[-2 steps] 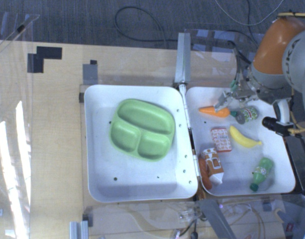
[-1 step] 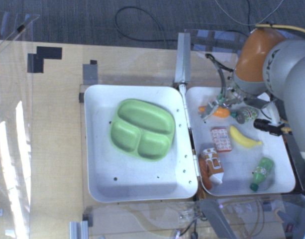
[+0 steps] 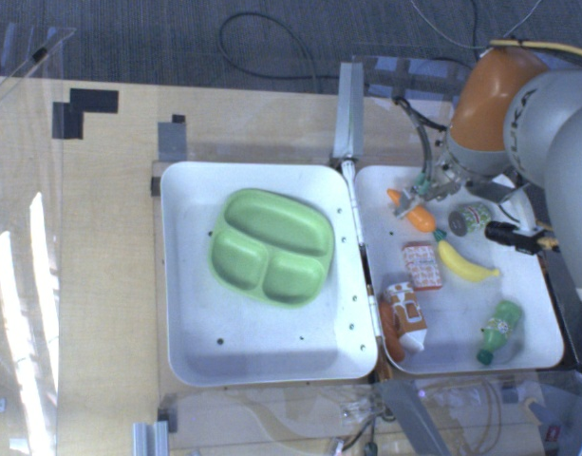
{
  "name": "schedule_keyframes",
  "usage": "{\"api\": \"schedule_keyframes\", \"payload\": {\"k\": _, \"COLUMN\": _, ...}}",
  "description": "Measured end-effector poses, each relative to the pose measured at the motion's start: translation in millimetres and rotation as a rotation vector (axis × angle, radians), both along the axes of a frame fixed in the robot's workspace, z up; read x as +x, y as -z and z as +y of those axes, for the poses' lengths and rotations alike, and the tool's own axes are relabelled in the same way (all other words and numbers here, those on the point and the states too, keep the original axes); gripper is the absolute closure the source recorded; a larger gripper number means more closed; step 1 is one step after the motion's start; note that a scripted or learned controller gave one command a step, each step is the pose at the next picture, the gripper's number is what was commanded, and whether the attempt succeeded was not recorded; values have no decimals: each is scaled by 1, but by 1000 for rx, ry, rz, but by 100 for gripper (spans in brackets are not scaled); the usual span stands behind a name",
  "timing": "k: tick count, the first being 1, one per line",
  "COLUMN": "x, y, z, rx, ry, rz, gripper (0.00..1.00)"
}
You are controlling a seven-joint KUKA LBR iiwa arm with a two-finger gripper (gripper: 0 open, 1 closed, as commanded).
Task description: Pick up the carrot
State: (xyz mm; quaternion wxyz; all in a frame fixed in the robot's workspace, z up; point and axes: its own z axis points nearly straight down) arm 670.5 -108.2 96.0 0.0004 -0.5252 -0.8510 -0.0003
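From my remote station I logged the following. The bench (image 3: 101,255) carried two shallow white bins side by side. The left bin (image 3: 191,350) held a green divided plate (image 3: 270,246), lying flat near the bin's centre. The right bin (image 3: 537,345) held the loose items.

The carrot (image 3: 412,214) lay in the upper left part of the right bin, orange, with its narrow end pointing toward the bin's far left corner. The gripper (image 3: 431,187) sat just above and to the right of it, very near or touching its upper end; I could not tell which. I could not tell how far the hand was open, and I saw nothing clearly held in it.

The arm (image 3: 547,122) entered from the right, with its orange band (image 3: 485,103) above the wrist.

Other items in the right bin: a small can (image 3: 469,219) beside the carrot on its right, a banana (image 3: 466,262), a red patterned packet (image 3: 422,265), a carton (image 3: 404,319) against the left wall, and a green bottle (image 3: 499,331) near the front right corner.
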Motion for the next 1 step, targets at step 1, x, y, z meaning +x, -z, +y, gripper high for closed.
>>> {"api": "schedule_keyframes", "payload": {"k": 1, "x": -1, "y": -88, "z": 92, "rx": -1, "ry": -317, "rz": -4, "gripper": 100}}
